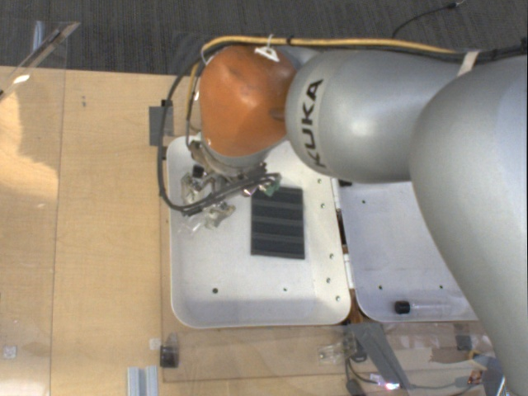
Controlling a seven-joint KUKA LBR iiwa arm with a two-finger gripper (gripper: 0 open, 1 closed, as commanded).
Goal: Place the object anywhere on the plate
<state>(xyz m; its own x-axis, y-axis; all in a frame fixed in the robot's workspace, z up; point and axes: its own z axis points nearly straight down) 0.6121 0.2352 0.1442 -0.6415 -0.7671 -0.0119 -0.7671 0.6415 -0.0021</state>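
Note:
A dark ribbed rectangular plate (pixel 278 223) lies flat in the middle of the left bin (pixel 247 304). My gripper (pixel 205 205) hangs low over the bin's upper left part, just left of the plate, under the orange wrist band (pixel 239 97). Cables and the wrist body hide much of the gripper, and I make out no object in it. In the right bin (pixel 388 246), a small pen-like object with a black end (pixel 402 307) lies near the front edge.
The big grey arm (pixel 396 114) covers the top of both bins and most of the right bin. The wooden bench (pixel 82 221) stretches to the left. Small clamps and cables (pixel 371 365) sit along the front edge.

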